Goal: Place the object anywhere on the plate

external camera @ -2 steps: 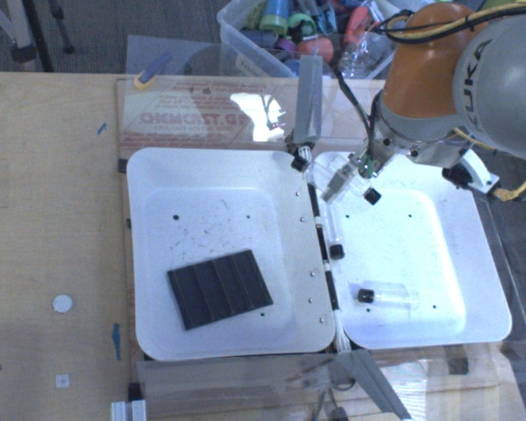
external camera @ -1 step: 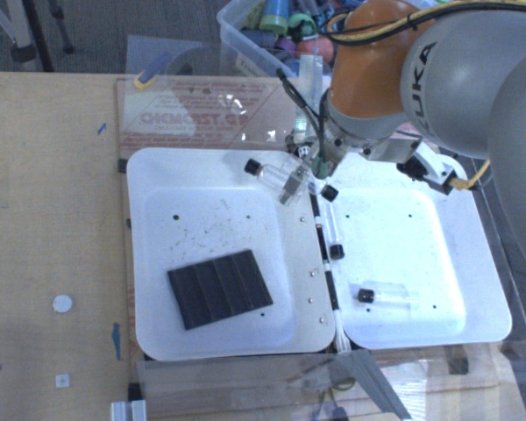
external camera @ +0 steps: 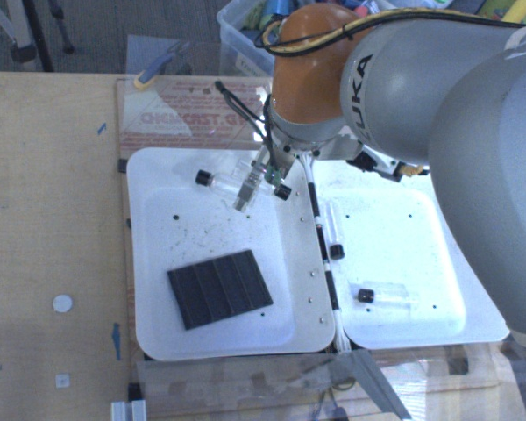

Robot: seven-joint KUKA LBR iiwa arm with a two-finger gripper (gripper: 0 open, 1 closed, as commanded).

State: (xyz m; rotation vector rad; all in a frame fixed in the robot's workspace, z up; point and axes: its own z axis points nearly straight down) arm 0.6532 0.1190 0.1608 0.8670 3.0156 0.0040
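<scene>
The arm (external camera: 403, 86) is covering the far right corner of the right bin (external camera: 438, 323), and whether the hand (external camera: 261, 181) is spread or pinching a clear tube is too blurred to tell. It is reaching in from the right, the hand tilting down over the left bin's (external camera: 149, 323) far edge. Another clear tube (external camera: 219, 181) is lying there beside it, with the dark plate (external camera: 219, 288) sitting near that bin's near edge.
</scene>
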